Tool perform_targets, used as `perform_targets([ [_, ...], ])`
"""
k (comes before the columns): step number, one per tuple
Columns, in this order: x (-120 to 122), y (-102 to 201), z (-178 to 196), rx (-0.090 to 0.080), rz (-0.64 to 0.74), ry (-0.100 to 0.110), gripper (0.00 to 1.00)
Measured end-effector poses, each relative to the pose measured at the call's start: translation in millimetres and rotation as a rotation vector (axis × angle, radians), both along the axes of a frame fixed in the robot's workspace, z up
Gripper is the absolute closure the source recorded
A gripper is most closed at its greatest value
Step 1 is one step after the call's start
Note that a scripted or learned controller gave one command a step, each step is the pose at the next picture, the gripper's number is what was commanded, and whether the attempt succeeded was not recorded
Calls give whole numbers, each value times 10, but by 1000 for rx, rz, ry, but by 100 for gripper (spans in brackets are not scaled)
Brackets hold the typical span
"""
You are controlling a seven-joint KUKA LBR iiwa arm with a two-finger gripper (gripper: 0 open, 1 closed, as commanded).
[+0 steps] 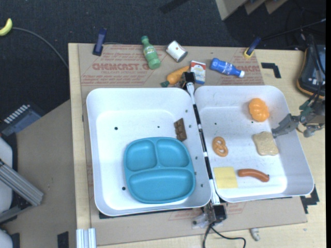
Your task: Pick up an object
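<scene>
Hand (286,126) sits at the right rim of the right bin (295,154), low over the wall, pointing inward from the right. Whether it is wide or narrow: cannot tell, the tip is small and dark against the bin edge. Nothing visible in it.

Candidate objects all lie loose on the right bin's floor, well spread, presumably so a program can reach each without crowding. Nearest the hand: a flat tan bread-like slice (266,144), matte, rough-edged. Just above it, an orange rounded fruit (258,109), glossy, lumpy. Toward the bin's centre, a small brown pretzel (220,146), looped and thin. At the front, a yellow square slab (225,177), cheese-like, flat, with a red-orange sausage (253,175) beside it, apart.

Left bin (103,138) holds a blue three-compartment tray (159,169), smooth plastic, and a small brown block (180,129) near the dividing wall.

Judgement: flat pieces offer little to pinch; the fruit or sausage look the easier shapes.
</scene>
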State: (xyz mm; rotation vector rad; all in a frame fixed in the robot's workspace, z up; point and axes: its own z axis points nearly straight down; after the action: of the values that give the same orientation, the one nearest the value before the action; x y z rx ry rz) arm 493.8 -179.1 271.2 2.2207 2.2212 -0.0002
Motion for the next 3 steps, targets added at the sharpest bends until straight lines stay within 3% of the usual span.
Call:
perform_targets([
  [1, 659, -436, -630, -1, -1, 1, 0],
  [2, 1271, -330, -1868, 5, 2, 4, 0],
  [3, 1737, 281, -1861, 2, 2, -3, 0],
])
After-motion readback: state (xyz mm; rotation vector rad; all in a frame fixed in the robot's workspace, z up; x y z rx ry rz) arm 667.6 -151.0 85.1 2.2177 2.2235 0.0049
